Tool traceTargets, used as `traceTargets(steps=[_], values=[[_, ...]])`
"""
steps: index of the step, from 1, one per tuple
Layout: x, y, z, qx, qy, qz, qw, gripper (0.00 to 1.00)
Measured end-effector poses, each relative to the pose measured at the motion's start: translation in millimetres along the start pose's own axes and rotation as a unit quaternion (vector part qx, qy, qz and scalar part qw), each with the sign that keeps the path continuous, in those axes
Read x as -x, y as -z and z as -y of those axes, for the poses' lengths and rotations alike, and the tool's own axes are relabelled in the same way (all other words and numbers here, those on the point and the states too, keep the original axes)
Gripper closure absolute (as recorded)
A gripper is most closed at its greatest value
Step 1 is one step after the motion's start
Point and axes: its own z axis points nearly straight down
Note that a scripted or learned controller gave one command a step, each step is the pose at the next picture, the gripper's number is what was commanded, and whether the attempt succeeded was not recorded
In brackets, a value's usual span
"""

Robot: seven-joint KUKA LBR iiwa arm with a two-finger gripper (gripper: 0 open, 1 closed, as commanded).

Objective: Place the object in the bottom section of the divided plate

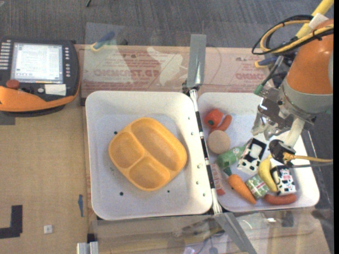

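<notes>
An orange divided plate [148, 152] lies empty in the left bin [100, 115]; its bottom section [149, 174] is the small one nearest the front. My gripper [265, 129] hangs over the right bin [241, 102], above its middle right. It is just above a white-and-black box [251, 155] and to the right of a beige egg-shaped ball [218, 141]. Nothing can be made out in the gripper.
The right bin also holds a red tomato-like piece [216, 119], a green item [230, 157], a carrot [241, 189], a banana [266, 173], a small green box [257, 186], a red sausage [280, 198] and a white patterned box [286, 181]. A teach pendant [37, 73] lies at the far left.
</notes>
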Motion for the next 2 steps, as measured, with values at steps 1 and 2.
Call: traceTargets(steps=[1, 2], values=[[-104.6, -40.4, 47.2, -0.002, -0.011, 0.001, 0.9999, 1.0], [-134.2, -12.5, 54.7, -0.001, 0.009, 0.001, 1.0, 1.0]])
